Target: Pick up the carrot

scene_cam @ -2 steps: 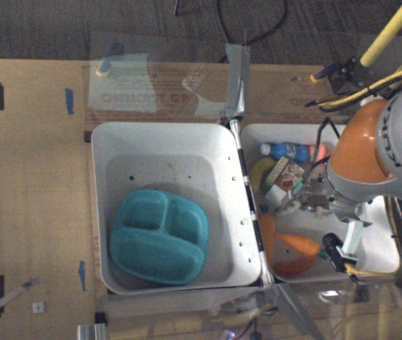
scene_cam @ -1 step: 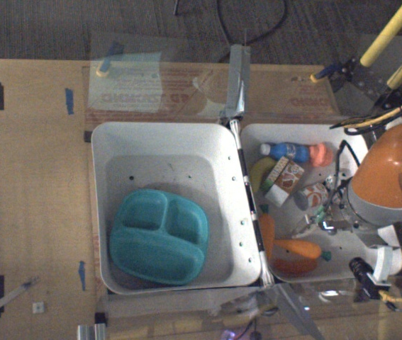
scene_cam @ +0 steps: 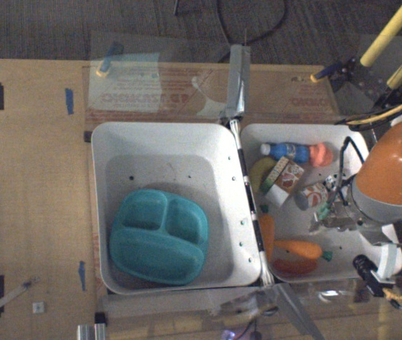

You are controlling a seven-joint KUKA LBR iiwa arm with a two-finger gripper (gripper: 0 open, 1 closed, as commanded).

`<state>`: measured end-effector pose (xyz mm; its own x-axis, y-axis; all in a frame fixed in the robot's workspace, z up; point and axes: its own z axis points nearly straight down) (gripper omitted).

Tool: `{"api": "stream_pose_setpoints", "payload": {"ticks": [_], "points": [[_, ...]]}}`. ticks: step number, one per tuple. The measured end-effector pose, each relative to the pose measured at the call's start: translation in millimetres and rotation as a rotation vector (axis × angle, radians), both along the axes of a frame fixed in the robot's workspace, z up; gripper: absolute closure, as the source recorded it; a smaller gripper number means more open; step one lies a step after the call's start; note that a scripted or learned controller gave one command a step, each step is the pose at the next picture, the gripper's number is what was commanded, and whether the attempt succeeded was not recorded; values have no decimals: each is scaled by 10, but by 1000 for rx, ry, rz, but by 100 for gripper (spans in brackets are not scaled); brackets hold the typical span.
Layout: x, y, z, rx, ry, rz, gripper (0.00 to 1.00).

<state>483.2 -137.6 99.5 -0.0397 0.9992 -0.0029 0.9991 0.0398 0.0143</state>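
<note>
Near the front wall of the right bin lies the carrot, its long axis almost across the view, green tip pointing right toward the arm. Farther back and slightly to the right hangs the gripper, near the carrot but apart from it; it probably grasps nothing, though I cannot tell its state.

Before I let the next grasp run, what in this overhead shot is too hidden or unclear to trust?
- Gripper: small and blurred against the clutter in the camera view; finger state unreadable.
- Carrot: its left end runs into another orange item by the bin wall; where one ends is unclear.
- Red item under the carrot: mostly covered by it.
- Small cartons: labels too small to read.
- Arm: cut off at the right.
</note>
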Motion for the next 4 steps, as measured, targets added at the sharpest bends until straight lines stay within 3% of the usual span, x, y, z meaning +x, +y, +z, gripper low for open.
{"api": "stream_pose_setpoints", "payload": {"ticks": [1,2,3,4], "points": [[-1,-2,0,0,0,0,0],[-6,-65,-105,0,7,342,0],[-31,-538,452,-7,10,626,0],[-10,-43,114,-8,8,1174,0]]}}
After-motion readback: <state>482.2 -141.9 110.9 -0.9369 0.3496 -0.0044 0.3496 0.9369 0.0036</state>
